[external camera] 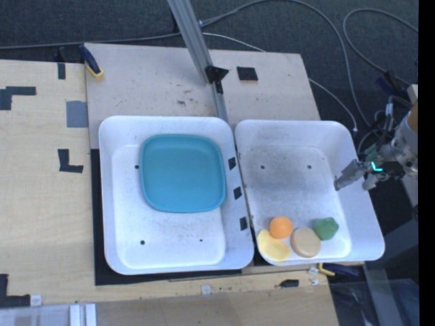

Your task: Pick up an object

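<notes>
Four small objects cluster at the front of the right bin: an orange ball, a yellow piece, a tan rounded piece and a green piece. They lie close together, with the yellow and tan pieces touching. My gripper hovers over the right rim of that bin, behind and to the right of the cluster, with nothing visibly in it.
A square blue plate lies in the left bin. A grey metal rail slants down to the gap between the bins. Cables trail over the dark floor at the back right.
</notes>
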{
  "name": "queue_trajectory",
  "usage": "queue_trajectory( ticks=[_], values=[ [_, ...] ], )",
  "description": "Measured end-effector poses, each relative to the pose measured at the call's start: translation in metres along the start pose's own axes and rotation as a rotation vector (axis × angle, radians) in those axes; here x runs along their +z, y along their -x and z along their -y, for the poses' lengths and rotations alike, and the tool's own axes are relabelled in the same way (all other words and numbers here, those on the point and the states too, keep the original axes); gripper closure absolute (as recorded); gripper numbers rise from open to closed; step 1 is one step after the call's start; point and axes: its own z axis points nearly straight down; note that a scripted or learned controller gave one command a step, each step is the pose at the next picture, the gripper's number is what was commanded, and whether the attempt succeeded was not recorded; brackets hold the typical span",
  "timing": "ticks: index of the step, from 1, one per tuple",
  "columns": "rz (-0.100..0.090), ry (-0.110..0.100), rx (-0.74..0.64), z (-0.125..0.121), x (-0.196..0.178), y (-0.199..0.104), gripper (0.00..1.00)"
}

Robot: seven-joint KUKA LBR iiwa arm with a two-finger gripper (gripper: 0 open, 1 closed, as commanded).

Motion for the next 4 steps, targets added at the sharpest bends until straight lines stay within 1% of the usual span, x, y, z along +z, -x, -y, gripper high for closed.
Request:
queue_trajectory(
  ticks=[1,2,3,4],
  values=[
    [0.000,0.000,0.000,0.000,0.000,0.000,0.00],
    [-0.001,-0.004,0.001,-0.005,0.047,0.006,0.00],
    [-0.001,-0.005,0.000,-0.013,0.102,0.002,0.00],
    [0.000,-0.001,0.000,-0.010,0.162,0.004,0.00]
  ],
)
